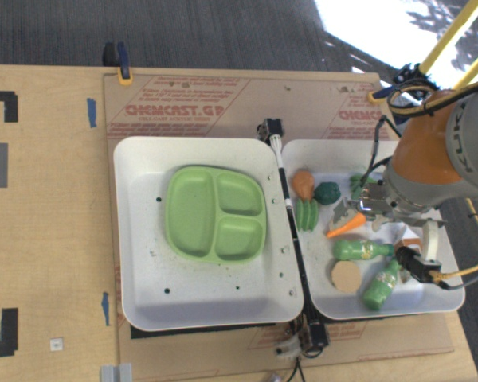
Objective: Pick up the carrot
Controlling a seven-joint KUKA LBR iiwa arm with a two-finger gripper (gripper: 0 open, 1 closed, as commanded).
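Judging by its look, I think the carrot [346, 225] is light, stiff plastic and slippery; I would grip it across the thick middle. It lies mid right bin [450, 297], just beside the gripper [366, 207], whose opening I cannot tell. I count one carrot, two bottles, one green plate [217, 212].

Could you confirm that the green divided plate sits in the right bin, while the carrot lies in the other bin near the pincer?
Not quite: the camera view shows the green divided plate in the left bin. The carrot lies in the right bin near the pincer.
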